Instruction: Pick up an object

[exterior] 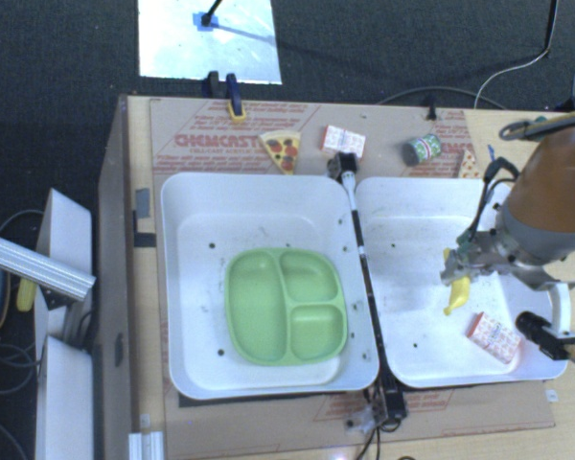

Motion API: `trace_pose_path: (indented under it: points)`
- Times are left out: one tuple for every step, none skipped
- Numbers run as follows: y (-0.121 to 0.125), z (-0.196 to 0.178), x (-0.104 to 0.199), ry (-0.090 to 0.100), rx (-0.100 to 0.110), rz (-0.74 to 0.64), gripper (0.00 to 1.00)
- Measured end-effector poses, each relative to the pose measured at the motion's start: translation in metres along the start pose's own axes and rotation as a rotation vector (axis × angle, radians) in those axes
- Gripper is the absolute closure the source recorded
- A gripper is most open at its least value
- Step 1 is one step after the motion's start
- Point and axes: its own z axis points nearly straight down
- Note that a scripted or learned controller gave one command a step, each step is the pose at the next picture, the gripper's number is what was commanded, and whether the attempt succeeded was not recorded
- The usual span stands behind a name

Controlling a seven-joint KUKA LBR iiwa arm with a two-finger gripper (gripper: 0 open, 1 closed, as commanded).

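Banana [457, 293], yellow, in right bin [402, 353], right of middle, directly under gripper [463, 264]; touching or apart, cannot tell. Red-and-white carton [493, 336] near bin's front right corner, print unreadable. Green divided plate [287, 307] in left bin [187, 257]. On cardboard-covered tabletop [211, 132] behind bins: red "CHEMCAST" lettering, pizza slice [282, 149], small white box [343, 140], green can [423, 149], labels illegible.

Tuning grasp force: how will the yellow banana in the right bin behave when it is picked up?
The banana looks small and glossy like a plastic toy, so it is probably light, stiff and a bit slippery. Its curved, tapered shape may let it swivel between fingers. Lying flat on the right bin floor, it seems unlikely to roll.
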Motion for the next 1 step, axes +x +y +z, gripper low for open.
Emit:
trace_pose_path:
  points:
    - [0.0394,-0.0577,0.0761,0.001,0.000,0.000,1.00]
